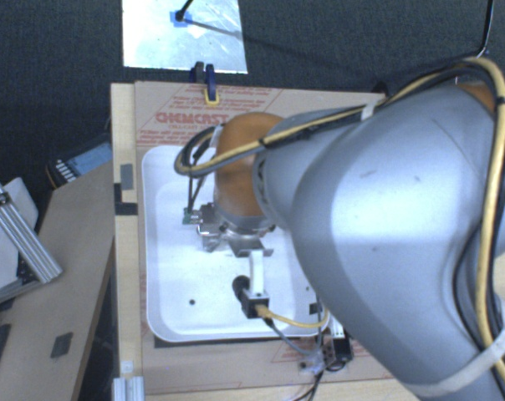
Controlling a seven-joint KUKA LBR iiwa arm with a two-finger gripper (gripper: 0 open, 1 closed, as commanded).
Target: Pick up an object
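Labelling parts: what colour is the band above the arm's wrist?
The band is orange, clearest in the camera view.

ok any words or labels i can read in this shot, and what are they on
"CHEMCAST": large red print on the brown sheet that lies under the white bin.
Smaller red lines above that word: too blurred to read.
Red print on the sheet's near edge, below the bin: too blurred to read.
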